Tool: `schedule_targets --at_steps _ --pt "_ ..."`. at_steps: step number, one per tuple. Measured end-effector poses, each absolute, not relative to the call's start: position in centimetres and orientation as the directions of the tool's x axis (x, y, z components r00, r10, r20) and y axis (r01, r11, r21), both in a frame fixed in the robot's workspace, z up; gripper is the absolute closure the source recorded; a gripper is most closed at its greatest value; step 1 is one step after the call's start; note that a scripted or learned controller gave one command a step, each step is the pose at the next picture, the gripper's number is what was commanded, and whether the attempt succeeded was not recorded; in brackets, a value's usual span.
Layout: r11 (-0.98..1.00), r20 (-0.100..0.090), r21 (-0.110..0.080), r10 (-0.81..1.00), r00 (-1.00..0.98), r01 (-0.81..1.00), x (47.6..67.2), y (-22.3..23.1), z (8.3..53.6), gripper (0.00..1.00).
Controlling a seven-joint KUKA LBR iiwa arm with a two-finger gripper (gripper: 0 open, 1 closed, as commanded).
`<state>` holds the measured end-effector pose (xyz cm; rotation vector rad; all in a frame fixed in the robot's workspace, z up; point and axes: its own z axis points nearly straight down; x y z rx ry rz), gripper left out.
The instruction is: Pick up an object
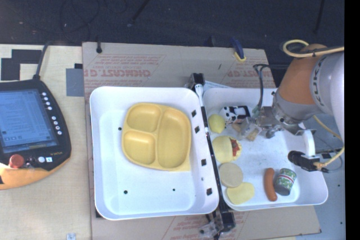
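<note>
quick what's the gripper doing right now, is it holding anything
Gripper: low in the right bin beside the black-and-white toy; open, shut or holding cannot be told.

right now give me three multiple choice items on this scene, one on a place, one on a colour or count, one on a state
1. Where does the yellow divided plate lie?
A. in the left bin
B. in the right bin
C. on the cardboard

2. How many compartments does the plate have?
A. two
B. three
C. five

3. How does the small can stand relative to the orange sausage?
A. stacked on it
B. right beside it
C. in the other bin

Answers:
1 A, the plate rests inside the left bin.
2 B, its ridges mark off three sections.
3 B, both lie side by side near the right bin's near edge.
</note>
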<state>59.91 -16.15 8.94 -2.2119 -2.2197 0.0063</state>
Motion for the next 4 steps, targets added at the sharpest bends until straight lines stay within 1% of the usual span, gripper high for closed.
schedule_targets --at_steps 1,2,3,4 --pt "-0.003 0.001 0.000 1.000 0.003 1.000 54.3 -16.2 8.9 0.00" --pt "-0.003 0.001 0.002 1.000 0.003 1.000 47.5 -15.0 9.0 0.00" --pt "-0.004 0.011 0.000 1.000 0.004 1.000 47.8 -14.8 10.1 1.00" --pt "0.009 0.002 0.009 1.000 -0.009 1.000 50.4 -7.8 20.5 1.00"
